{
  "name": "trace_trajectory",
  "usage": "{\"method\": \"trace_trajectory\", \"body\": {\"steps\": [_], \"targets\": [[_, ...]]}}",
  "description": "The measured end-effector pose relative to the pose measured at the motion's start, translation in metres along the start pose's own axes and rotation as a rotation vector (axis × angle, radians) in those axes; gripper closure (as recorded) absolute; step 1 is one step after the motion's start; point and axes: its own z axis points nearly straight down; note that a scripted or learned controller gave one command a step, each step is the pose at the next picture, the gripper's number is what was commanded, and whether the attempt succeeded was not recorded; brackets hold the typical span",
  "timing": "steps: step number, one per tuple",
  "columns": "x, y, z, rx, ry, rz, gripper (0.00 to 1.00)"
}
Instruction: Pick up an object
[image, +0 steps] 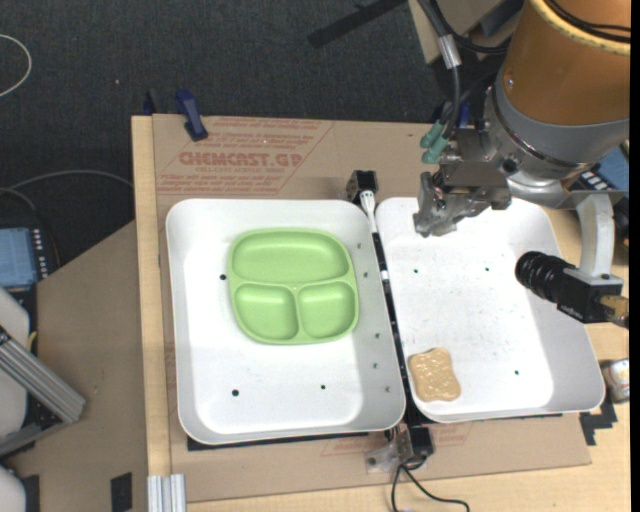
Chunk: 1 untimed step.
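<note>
Robotics lab: cardboard-topped bench (250, 150), loose cables (60, 185), aluminium framing (40, 375).

Arm (560, 80): I see a broad orange band over a grey wrist.
Cables: I see black leads and a teal fitting (433, 140).
Gripper (437, 220): I see grey metal.

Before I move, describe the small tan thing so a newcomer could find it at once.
Take the right bin of the two white ones. At its near-left corner, beside the seam between the bins, lies a flat tan cracker. It is small, rough-edged and beige, unlike the big green divided tray in the left bin.
</note>
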Motion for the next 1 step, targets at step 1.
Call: {"method": "trace_trajectory", "body": {"steps": [1], "targets": [[0.0191,-0.0004,-0.0128,0.013,-0.004,0.005,1.0]]}}
